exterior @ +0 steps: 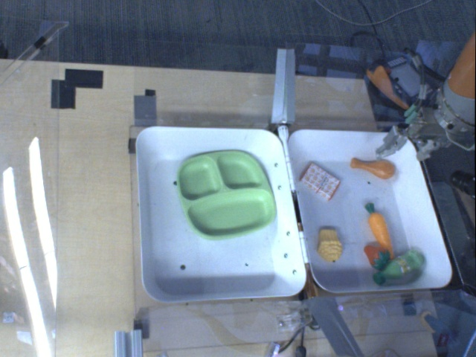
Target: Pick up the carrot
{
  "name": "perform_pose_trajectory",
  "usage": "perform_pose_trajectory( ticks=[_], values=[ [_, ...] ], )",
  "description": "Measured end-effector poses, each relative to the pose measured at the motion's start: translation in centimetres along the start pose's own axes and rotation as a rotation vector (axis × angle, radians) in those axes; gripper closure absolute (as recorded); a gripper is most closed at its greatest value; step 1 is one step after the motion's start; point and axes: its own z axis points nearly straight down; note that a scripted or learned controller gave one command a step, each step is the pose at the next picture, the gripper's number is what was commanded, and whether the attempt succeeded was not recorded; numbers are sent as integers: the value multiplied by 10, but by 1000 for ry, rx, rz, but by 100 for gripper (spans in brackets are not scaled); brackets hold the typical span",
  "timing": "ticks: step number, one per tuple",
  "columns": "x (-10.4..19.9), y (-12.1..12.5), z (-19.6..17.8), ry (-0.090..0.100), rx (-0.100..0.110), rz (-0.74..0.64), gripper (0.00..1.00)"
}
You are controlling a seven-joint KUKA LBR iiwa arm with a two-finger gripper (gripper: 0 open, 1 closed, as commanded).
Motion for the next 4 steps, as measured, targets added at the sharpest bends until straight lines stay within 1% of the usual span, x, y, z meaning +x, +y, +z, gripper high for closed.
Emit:
perform_pose_trajectory(
  ticks=[1,2,3,4],
  values=[
    [-17,-44,138,1,-2,206,0],
    [5,-112,144,1,-5,248,0],
    [-15,-122,144,-2,-10,7,0],
    [-14,-119,132,-3,-17,3,100]
  ],
)
